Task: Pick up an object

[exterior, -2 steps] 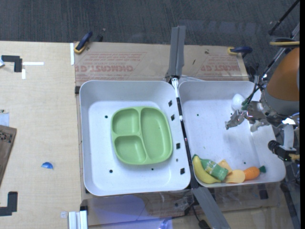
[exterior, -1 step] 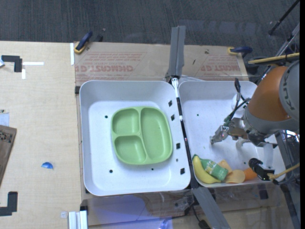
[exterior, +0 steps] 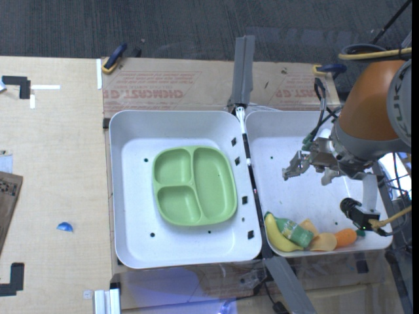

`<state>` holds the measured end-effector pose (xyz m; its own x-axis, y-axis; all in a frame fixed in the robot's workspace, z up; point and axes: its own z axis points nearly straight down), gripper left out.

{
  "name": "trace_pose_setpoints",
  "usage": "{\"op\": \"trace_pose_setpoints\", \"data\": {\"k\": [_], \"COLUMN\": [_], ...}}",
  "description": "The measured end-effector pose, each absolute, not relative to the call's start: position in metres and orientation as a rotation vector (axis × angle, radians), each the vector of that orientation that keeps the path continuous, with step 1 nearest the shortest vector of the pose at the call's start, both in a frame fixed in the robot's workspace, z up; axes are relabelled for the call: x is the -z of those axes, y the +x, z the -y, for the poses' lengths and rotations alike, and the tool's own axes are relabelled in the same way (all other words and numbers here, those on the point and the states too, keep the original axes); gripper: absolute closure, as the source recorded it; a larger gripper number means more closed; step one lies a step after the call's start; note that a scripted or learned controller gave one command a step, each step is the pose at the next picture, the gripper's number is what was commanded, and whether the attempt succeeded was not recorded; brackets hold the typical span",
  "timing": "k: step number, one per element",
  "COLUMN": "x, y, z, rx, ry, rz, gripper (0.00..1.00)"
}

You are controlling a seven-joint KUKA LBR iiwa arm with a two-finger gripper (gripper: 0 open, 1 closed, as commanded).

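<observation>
Two white bins sit side by side on the wooden bench. Left bin: green divided plate. Right bin: banana, green bottle, orange pieces clustered at its lower edge. Gripper hovers above mid-bin, fingers apart, holding nothing.

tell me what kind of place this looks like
Probably a robotics lab test bench: two shallow white plastic bins side by side, a grey arm with an orange band, and toy food like a yellow plastic banana.
</observation>
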<state>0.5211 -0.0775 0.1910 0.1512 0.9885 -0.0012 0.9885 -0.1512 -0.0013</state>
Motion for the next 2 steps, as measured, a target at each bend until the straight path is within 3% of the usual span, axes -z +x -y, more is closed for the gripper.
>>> {"op": "trace_pose_setpoints", "data": {"k": [1,2], "x": [-0.137,-0.116], "y": [0.477,0.477], "z": [0.101,0.117], "rx": [-0.004,-0.004], "ry": [-2.312,-2.41], "rz": [2.124,2.01], "gripper": [0.0,0.0]}}
